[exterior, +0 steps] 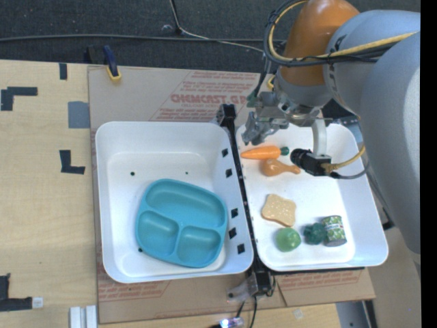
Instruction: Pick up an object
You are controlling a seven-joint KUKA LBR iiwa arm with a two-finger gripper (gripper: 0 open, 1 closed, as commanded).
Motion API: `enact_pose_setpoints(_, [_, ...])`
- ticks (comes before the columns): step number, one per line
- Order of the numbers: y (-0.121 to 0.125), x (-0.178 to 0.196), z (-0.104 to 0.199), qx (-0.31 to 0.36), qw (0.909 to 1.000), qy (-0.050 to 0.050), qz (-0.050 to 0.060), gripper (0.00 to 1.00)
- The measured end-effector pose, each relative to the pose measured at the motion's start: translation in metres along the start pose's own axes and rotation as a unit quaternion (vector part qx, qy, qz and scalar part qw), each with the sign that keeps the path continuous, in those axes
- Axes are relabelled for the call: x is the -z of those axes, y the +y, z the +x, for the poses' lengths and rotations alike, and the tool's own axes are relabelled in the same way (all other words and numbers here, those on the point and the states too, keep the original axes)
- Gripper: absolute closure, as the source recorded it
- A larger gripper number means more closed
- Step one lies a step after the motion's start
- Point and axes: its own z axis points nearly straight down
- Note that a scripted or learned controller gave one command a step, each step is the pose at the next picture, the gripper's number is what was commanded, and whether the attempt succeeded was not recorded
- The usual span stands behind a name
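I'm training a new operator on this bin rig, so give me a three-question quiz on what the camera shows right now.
1. True or false: the blue divided tray lies in the right bin.
2. Which item lies nearest the gripper? A) toy carrot B) green ball C) bread slice
3. Fill in: the green ball lies just in front of the ____.

Key
1. False; it lies in the left bin.
2. A
3. bread slice
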Motion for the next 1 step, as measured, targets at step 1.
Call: enact_pose_setpoints(1, [0.0165, -0.0035, 0.0590, 0.002, 1.0000, 0.000, -0.001, 1.00])
